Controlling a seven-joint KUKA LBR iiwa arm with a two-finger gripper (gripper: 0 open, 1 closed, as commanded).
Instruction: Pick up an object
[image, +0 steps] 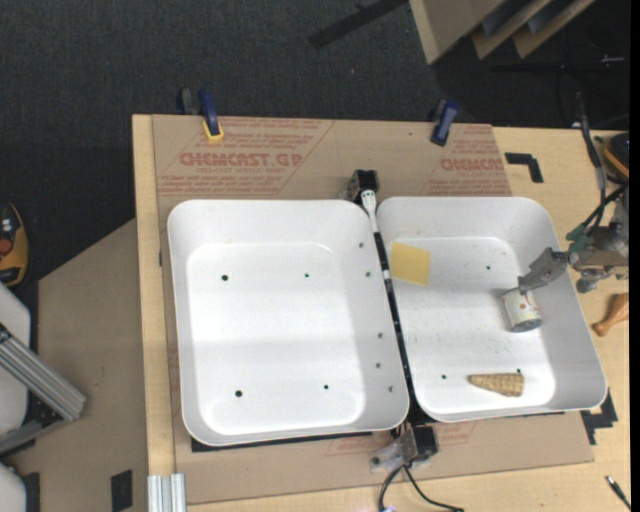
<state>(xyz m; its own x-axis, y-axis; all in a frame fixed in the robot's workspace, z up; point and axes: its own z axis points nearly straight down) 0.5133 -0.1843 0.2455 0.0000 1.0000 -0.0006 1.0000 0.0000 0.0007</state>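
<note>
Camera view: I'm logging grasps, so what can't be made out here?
- Hand: small and blurred at the right bin's edge; finger state and contact with the small silver cylinder unclear.
- Grey arm: cut off by the right edge.
- Tan ridged cone: too small to identify.

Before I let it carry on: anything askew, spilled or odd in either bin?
Nothing spilled or damaged. The right bin holds a yellow square piece, a small silver cylinder lying on its side, and a tan cone lying flat near the front wall. The gripper sits just above the cylinder.
</note>
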